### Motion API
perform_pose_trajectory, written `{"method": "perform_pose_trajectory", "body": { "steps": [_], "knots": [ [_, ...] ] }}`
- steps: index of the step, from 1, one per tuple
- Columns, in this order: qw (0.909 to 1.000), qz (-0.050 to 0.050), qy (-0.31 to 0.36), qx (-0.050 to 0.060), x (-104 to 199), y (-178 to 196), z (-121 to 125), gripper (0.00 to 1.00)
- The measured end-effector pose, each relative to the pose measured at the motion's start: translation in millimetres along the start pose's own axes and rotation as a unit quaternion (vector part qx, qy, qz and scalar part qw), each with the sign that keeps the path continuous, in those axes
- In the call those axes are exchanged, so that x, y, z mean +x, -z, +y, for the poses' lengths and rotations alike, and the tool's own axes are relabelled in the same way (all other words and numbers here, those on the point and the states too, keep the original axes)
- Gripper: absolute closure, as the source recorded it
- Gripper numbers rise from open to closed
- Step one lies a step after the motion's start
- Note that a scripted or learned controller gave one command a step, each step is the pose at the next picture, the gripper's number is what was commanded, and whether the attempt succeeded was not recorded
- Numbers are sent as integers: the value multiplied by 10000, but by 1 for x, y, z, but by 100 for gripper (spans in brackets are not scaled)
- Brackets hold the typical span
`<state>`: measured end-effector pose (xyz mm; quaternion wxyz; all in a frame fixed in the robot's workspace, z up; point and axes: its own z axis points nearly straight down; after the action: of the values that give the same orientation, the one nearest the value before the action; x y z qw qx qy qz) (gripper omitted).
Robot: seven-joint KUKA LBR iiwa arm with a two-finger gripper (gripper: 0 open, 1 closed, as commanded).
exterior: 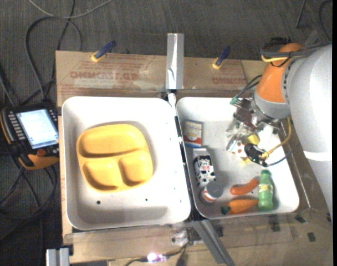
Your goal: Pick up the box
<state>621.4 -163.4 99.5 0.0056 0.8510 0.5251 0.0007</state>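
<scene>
Hand (239, 141) above right bin (290, 173), box (193, 132) apart.

Two bins (71, 148), one tray (116, 155), two boxes (193, 133).

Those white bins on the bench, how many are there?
2. The left bin holds a yellow divided tray. The right bin holds the small box, a green bottle and other small items, with the gripper over it.
</scene>
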Motion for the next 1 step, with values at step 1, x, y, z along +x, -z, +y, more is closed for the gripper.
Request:
{"method": "perform_pose_trajectory", "body": {
  "steps": [1],
  "knots": [
    [10000, -4, 1, 1, 0, 0, 0, 0]
  ]
}}
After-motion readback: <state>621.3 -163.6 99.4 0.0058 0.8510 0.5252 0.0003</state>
